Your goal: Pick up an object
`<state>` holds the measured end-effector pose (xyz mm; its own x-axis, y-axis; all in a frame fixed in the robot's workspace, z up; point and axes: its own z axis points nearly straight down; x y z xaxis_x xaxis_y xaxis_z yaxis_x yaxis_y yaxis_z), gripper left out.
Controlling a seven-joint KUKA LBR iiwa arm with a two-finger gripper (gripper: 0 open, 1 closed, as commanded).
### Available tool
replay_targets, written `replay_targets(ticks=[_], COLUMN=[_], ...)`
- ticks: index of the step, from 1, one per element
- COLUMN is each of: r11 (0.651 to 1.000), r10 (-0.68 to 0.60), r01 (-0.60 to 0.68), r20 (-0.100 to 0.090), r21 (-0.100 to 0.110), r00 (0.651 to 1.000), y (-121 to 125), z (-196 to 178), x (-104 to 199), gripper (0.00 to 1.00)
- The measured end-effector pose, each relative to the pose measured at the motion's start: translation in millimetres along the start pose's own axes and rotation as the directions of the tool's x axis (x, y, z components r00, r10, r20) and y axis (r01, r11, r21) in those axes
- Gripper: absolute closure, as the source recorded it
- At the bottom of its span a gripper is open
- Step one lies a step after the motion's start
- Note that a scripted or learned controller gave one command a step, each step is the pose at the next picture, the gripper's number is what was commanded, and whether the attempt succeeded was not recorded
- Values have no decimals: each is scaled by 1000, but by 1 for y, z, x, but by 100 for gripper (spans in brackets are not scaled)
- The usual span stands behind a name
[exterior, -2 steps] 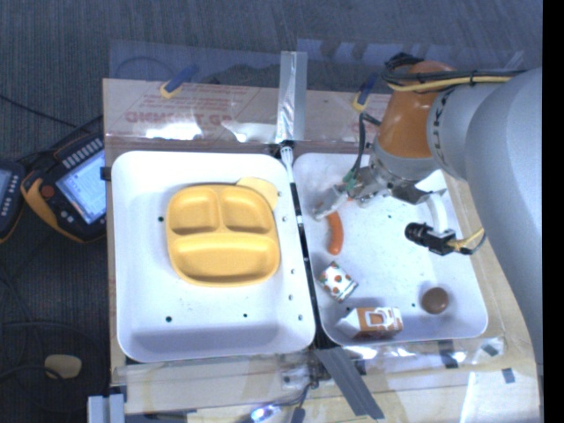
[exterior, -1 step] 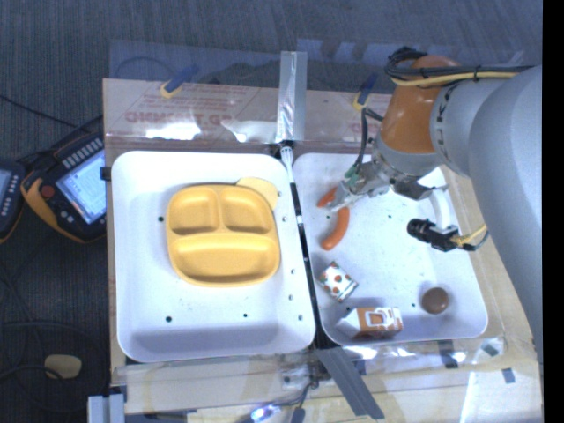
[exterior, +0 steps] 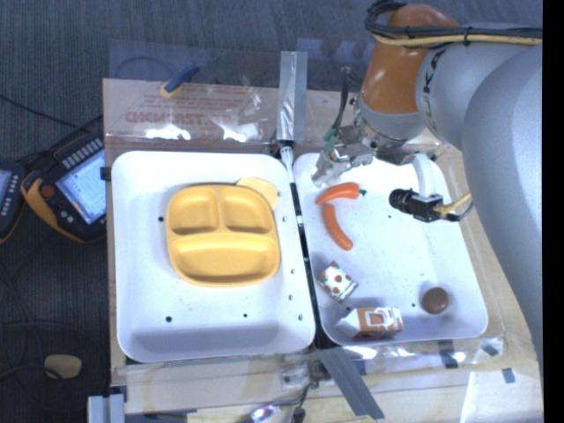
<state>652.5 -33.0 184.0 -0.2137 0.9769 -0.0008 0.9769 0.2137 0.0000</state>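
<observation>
My gripper (exterior: 335,170) hangs over the far left corner of the right bin (exterior: 458,267), just above the upper end of an orange carrot-like piece (exterior: 337,210). That piece is bent and lies on the bin floor. Nearer the front of the same bin lie a small white and red block (exterior: 337,281), a white and orange carton (exterior: 379,321) and a brown ball (exterior: 434,300). I see nothing held between the fingers.
The left bin (exterior: 141,315) holds a yellow divided tray (exterior: 223,234) with a pale yellow piece (exterior: 256,186) behind it. A black cylinder with a cable (exterior: 416,203) sticks out of the arm over the right bin. A handheld controller (exterior: 66,188) lies left of the bench.
</observation>
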Motion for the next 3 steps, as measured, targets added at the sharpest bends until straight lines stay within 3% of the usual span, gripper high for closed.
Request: replay_targets(ticks=[1,2,3], r11=[1000,999,999], r10=[0,47,47], r01=[0,-47,-47], r20=[0,4,4], r21=[1,-5,-11], r00=[1000,999,999], y=[0,-20,-19], z=[0,95,82], x=[0,-67,-68], gripper=[0,0,100])
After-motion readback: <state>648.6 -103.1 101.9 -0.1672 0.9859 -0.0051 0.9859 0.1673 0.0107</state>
